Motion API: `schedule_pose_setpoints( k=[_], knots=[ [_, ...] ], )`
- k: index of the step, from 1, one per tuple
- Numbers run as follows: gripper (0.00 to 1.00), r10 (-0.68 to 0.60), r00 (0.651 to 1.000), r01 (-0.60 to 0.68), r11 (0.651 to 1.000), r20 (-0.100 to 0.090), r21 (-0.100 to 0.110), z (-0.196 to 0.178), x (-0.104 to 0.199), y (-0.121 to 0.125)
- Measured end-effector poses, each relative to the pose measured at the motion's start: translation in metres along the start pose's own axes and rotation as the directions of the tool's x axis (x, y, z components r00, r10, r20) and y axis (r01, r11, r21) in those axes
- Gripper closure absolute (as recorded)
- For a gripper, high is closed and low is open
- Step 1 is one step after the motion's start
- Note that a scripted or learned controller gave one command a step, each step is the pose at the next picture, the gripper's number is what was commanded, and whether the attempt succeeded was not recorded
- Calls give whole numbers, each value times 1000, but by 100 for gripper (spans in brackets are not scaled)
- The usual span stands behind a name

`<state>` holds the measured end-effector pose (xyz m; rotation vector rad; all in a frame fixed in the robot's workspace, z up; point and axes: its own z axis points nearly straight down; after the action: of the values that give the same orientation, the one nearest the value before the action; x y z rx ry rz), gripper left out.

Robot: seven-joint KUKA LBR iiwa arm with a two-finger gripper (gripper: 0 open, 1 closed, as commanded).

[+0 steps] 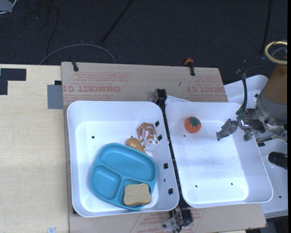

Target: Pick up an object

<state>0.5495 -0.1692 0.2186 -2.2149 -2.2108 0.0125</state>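
A small orange-red ball with a green top (193,124) lies in the right bin (218,191), near its far left corner. My gripper (236,132) hangs over the right side of that bin, a short way right of the ball and apart from it. It looks open, with nothing between its fingers. In the left bin (80,154) a blue divided plate (117,174) carries a tan bread slice (137,194) on its near corner. A small orange lump (134,143) and a brown-and-white wrapped piece (148,134) lie just behind the plate.
A black divider (169,154) with clips runs between the two bins. Both bins rest on a cardboard sheet (136,81). A pale wooden bench top (24,154) stretches to the left. Cables and the arm's grey body (274,106) crowd the right side.
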Motion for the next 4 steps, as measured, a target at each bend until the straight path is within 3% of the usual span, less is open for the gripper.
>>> schedule_pose_setpoints(
  k=[1, 3, 4],
  knots=[
    [0, -2, 1000, 2, 1000, 2, -11, -6, 0, 2],
    [0, -2, 1000, 2, 1000, 0, -7, 104, 3, -3],
    [0, -1, 1000, 1, 1000, 1, -10, 133, 4, -3]
  ],
)
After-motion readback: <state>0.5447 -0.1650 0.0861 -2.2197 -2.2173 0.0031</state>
